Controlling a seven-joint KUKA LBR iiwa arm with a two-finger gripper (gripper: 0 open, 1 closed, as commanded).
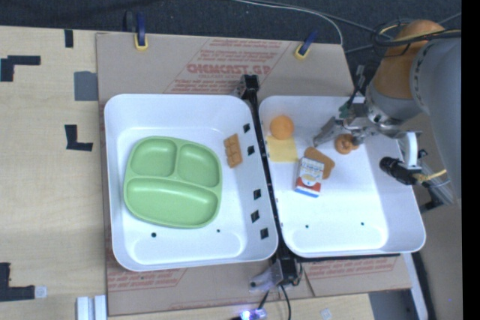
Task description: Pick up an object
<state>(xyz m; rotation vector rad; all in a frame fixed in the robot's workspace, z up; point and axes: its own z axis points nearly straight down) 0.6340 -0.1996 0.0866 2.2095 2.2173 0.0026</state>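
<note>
Bins sit side by side: the left bin [120,116] holds a green divided plate [173,182] and, right of it, a small brown waffle piece [233,151]. Further right, the right bin [375,236] holds an orange ball [281,127], a yellow block [283,151], and a small carton [310,177]. At its far right, the gripper [344,139] touches a small orange object [344,145]; whether it grips cannot be told.

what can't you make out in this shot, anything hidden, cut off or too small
- Gripper, camera view: fingers too small and blurred to tell open or shut.
- Small orange object beside the gripper: contact unclear, partly covered by the wrist.
- Small carton: print too small to read.
- Arm: cut off by the right edge.
</note>
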